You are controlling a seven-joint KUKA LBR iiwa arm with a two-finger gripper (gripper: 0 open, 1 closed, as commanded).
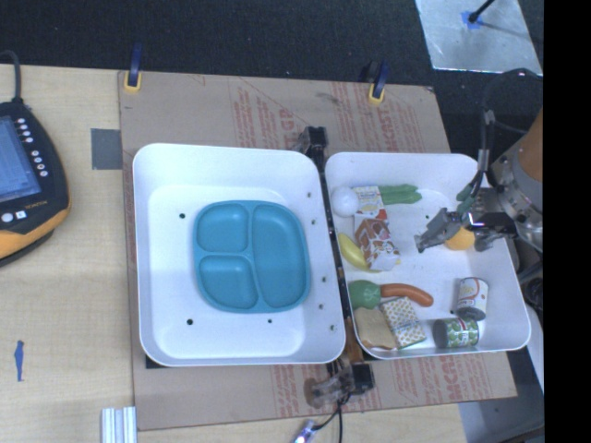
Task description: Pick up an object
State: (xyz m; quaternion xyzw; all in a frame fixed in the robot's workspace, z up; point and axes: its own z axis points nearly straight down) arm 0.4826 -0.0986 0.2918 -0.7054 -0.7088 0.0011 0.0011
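My gripper (459, 232) hangs over the right side of the right bin (420, 166), open, with one dark finger (432, 238) pointing left and the other to the right. A small orange-yellow toy fruit (459, 240) lies between the two fingers, which stand apart from it. Elsewhere in this bin lie a white ball (343, 201), a green vegetable (399, 193), a small carton (374, 240), a banana (349, 250), a red sausage (406, 293), two cans (470, 296) and a sandwich (380, 330).
The left bin (166, 178) holds a blue sectioned plate (251, 255). An orange and grey control pendant (23, 183) lies on the bench at the far left. Clamps (378, 81) pin the cardboard sheet at the back edge.
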